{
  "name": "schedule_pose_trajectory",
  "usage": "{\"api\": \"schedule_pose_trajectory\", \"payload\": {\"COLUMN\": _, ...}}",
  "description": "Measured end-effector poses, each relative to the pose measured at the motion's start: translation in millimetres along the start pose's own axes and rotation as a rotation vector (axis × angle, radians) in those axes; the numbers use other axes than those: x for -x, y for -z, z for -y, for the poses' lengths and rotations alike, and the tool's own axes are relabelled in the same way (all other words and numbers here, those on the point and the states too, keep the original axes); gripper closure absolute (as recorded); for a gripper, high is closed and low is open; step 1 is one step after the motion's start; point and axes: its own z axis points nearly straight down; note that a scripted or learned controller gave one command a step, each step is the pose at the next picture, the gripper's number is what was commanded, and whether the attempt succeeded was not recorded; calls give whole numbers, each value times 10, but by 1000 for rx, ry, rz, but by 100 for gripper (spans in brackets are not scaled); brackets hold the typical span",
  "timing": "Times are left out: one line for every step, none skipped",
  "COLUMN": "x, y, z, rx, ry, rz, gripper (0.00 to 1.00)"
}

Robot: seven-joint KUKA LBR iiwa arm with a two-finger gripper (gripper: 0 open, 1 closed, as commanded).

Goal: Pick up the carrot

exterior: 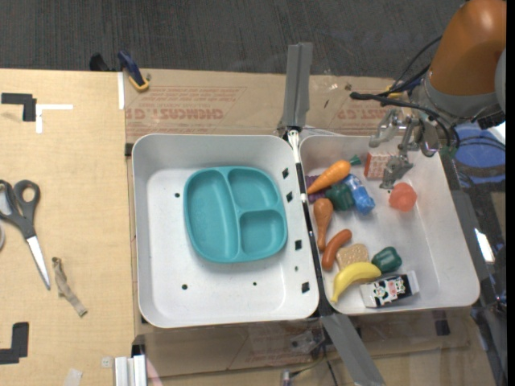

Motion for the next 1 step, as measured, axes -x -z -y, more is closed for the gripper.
{"api": "schedule_pose_trajectory", "payload": {"x": -116, "y": -805, "z": -544, "rx": 1, "ry": -58, "rz": 9, "gripper": 0}}
